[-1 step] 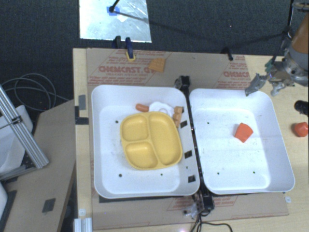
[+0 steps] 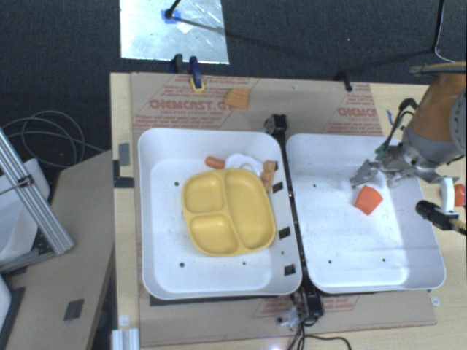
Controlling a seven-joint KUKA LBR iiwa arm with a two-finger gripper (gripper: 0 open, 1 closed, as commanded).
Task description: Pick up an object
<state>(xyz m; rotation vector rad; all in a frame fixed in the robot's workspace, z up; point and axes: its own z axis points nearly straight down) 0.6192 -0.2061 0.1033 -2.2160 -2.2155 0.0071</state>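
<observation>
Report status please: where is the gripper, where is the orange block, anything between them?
Gripper over right bin, fingers spread, holding nothing. Orange block lies just below it, apart. Nothing in between.

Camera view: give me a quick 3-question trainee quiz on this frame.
1. True or false: the orange block lies in the left bin.
2. What sits beside the yellow tray, by its top edge? A) small orange piece B) spoon C) sponge
3. The gripper is over which bin?

Key: 1 false, it lies in the right bin. 2 A, the small orange piece. 3 the right bin, just above the block in the picture.
</observation>
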